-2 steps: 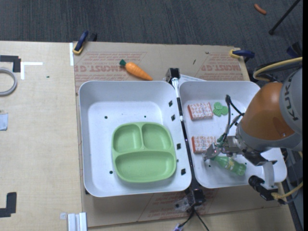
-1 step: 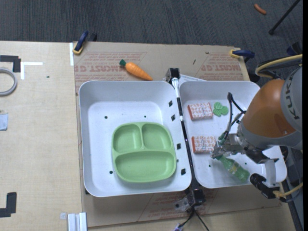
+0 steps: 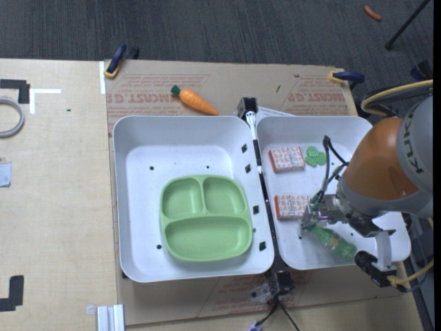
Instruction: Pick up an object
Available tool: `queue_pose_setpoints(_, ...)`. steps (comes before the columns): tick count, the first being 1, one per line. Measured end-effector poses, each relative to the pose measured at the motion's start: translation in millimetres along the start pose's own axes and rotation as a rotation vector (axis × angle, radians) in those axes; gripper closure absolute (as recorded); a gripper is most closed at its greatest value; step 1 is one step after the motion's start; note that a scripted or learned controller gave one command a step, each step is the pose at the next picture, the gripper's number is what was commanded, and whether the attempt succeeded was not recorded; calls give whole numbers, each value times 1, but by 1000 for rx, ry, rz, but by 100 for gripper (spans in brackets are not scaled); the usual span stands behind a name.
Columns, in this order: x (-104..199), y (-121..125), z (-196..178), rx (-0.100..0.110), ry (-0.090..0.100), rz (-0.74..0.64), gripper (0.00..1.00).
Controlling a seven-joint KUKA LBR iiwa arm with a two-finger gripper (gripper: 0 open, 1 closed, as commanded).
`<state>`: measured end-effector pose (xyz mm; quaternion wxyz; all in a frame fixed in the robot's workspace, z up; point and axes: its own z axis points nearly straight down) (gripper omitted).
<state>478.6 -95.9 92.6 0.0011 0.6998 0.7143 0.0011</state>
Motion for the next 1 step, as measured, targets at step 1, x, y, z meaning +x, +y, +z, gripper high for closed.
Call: queue_pose_setpoints(1, 51, 2, -142, 2, -1, 59, 100)
